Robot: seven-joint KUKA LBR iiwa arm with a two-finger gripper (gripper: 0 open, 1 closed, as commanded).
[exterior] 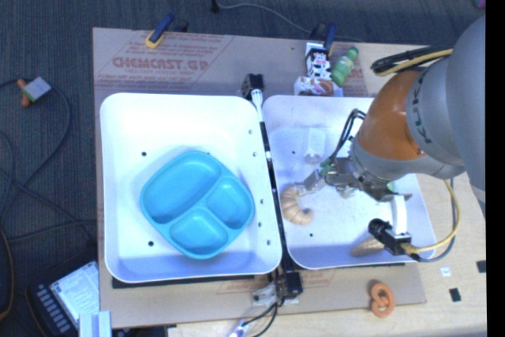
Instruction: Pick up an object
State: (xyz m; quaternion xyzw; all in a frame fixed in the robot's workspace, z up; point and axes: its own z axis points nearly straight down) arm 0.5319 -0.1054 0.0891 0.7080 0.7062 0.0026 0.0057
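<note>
The arm (426, 118) reaches in from the right over the right bin (296, 249), its orange band bulging above the wrist and the grey upper link filling the upper right corner of the view. The wrist points down and leftward into the bin, and the gripper (319, 176) sits low near the bin's middle, just left of the wrist; whether it is released or clenched cannot be told, as the wrist hides most of it. A croissant (293, 204) lies on the bin floor toward its left wall, just below and left of the gripper, close beside it, and nothing shows it being grasped. Near the bin's front edge, toward its right corner, a small brown piece (365, 249) lies under a black fitting on the arm's cable. In the left bin (126, 122) a blue tray (197, 203) with three compartments rests tilted across the floor, nearer the front right corner. On the board behind the right bin stands a green bottle (342, 65) beside a small carton (317, 63). An orange ring (381, 298) lies on the board in front of the right bin.
</note>
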